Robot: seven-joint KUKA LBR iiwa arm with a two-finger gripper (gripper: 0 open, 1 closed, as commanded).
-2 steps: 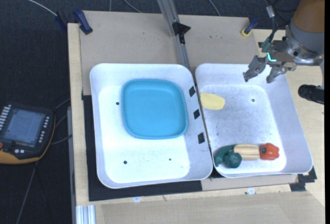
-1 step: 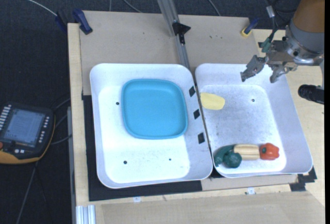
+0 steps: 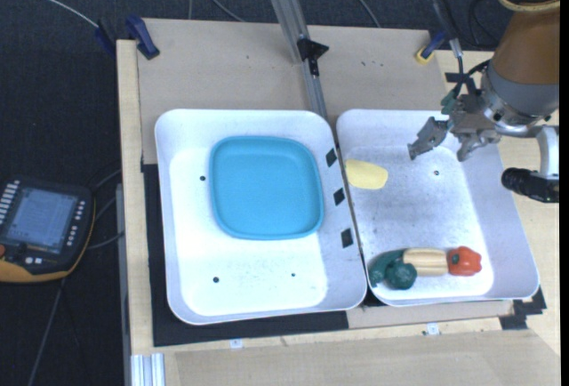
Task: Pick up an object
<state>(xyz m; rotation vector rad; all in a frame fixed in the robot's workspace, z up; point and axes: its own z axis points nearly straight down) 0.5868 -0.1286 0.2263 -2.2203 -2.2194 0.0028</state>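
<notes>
The gripper (image 3: 443, 142) hangs over the upper part of the right bin (image 3: 498, 224), its two fingers spread apart with nothing between them; one finger (image 3: 423, 142) juts toward 9 o'clock and the other points down toward 6 o'clock. No object is in hand, so the pick looks not yet made: choosing a target, coming down on it, closing and lifting all seem left to do. The nearest candidate is a yellow piece (image 3: 366, 174), lying on the bin floor at about 8 o'clock from the gripper, close to the bin's left wall. Further off, toward 6 o'clock along the near edge of the same bin, three things lie in a row: a green item (image 3: 394, 272), a tan roll (image 3: 425, 261) and a red item (image 3: 463, 261), each close against its neighbour. The arm (image 3: 526, 37) comes in from 3 o'clock, its orange band high at 1 o'clock from the gripper, the grey wrist below it bent down and leftward so the gripper slants into the bin. At 9 o'clock, across the divide, the left bin (image 3: 182, 224) carries a blue plate (image 3: 266, 187). Both bins sit on the bench (image 3: 222, 64).
</notes>
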